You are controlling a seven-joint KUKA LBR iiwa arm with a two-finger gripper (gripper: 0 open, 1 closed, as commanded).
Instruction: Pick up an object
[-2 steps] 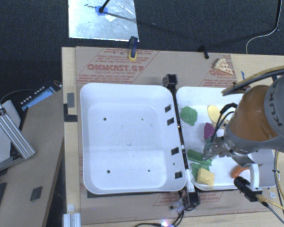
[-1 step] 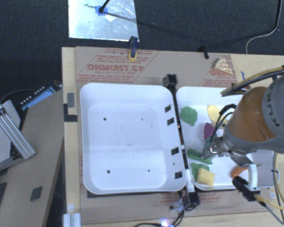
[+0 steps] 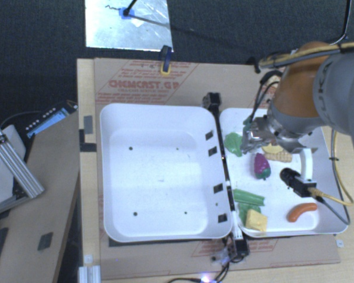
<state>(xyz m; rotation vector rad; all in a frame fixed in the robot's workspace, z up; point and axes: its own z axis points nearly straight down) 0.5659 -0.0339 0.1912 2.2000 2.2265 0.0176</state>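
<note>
The grey arm (image 3: 318,93) reaches in from the view's right and sets the gripper (image 3: 258,137) low over the right bin (image 3: 327,220), in the half of that bin farther from the camera. Whether the gripper is open or closed cannot be told from this slant, and nothing can be seen held in it.

Three toy foods lie close around the gripper. A light green leafy piece (image 3: 233,144) sits just beside it toward the view's left, against the wall between the bins. A purple eggplant-like piece (image 3: 261,166) lies just below the gripper in the view, near it but apart. A tan ridged piece (image 3: 277,154) lies just beside it toward the lower right, partly under the wrist.

The other pieces lie well apart from the gripper, all toward the bin's near edge: a dark green pod (image 3: 248,197), beyond it a yellow block (image 3: 256,220), and off to the lower right an orange sausage (image 3: 301,211).

The left bin (image 3: 159,114) stands on the desk (image 3: 86,175), across the dividing wall from the gripper.
</note>
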